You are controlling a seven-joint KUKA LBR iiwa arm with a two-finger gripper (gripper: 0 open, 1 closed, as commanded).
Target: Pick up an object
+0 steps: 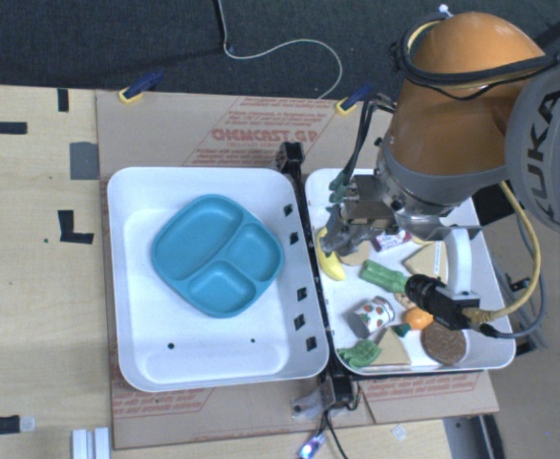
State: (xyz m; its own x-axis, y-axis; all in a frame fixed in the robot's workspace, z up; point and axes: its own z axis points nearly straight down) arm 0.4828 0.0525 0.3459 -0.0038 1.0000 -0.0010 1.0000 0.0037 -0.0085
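My gripper [342, 240] hangs low over the left part of the right bin [495, 357], just above a yellow banana-like piece [332, 267]. Around it lie a green pickle-shaped piece [384, 277], a grey and white object with red spots [372, 316], a small orange piece [419, 319], a brown round disc [445, 344], a green leafy piece [360, 355] and a tan flat slice [392, 350]. The arm's wrist hides the far part of this bin.
The left bin [137, 342] holds a blue divided plate [217, 253] lying slightly tilted near its middle. Black clips line the divider between the bins [304, 256]. Cardboard lies under both bins, and a white cable loops across the dark floor behind.
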